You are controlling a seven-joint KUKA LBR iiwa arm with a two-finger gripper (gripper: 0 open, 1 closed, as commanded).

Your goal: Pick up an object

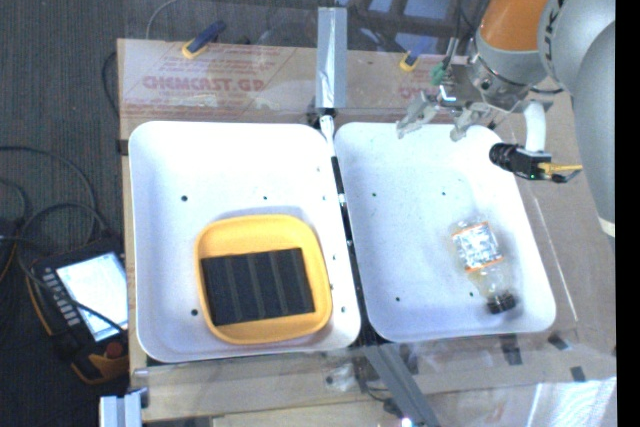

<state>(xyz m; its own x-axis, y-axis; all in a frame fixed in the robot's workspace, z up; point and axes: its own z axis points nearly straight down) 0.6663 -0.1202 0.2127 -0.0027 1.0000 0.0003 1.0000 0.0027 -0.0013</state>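
Surface holds two bins; your gripper (436,123) hovers spread and empty, so next drop onto the clear plastic bottle (481,261).

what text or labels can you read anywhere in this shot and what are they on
"CHEMCAST GP" in faded red print, as best it reads, on the protective sheet behind the left bin; the last letters are uncertain.
More faded red print on the same sheet behind the right bin, too cut off to read.
Orange and white label on the clear bottle in the right bin, too small and blurred to read.
Screen of the device on the floor, no legible text.
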